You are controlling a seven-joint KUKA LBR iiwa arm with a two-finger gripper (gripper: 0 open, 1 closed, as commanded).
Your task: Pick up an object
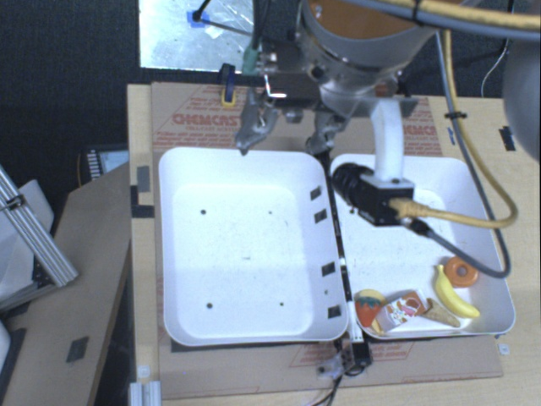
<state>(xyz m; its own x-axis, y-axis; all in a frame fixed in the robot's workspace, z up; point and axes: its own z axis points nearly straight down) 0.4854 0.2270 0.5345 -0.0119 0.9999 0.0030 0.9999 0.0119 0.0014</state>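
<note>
Two-finger metal gripper [283, 138]: jaws spread wide and bare, tips hanging over the far rim of the left shallow white plastic bin [182, 227]. Nothing between them.

Candidate objects all sit in the right shallow white plastic bin [478, 193], bunched in its near corner, well apart from the gripper: yellow plastic banana [454, 294], small orange round fruit [461, 271] touching the banana's top, a flat red-and-white printed packet [399, 309], a red-orange rounded piece [368, 306] beside the packet.

Risks, as judged:
- Closing here takes only air; the gripper stands over the wrong bin.
- Objects touch and hug the wall, so a descent may hit the rim or nudge two at once.
- Yellow cable [473, 218] trails over the right bin and may snag.

Surface: bins rest on a tan printed cardboard sheet [203, 118] over the bench; dark floor beyond.
</note>
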